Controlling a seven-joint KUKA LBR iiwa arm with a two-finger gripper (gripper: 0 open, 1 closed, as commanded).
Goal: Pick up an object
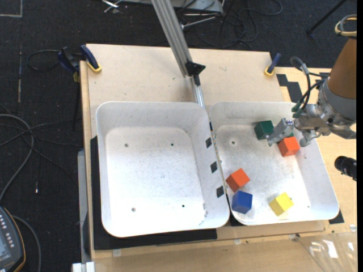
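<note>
Right bin [317,208]: green [264,130], blue [242,202], yellow [281,203], two orange blocks [238,179]

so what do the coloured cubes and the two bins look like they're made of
The blue cube and yellow cube look like painted wood or matte plastic: flat colour, crisp edges, no glare. Which one is unclear. The left bin and right bin look like thin moulded white plastic, with rounded corners and scuffed, speckled floors.

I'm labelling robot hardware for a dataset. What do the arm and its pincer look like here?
The arm comes in from the right: a grey body with a broad orange band above the wrist. Dark cables loop along its left side. The pincer is a compact metallic grey unit with silvery fingers.
</note>
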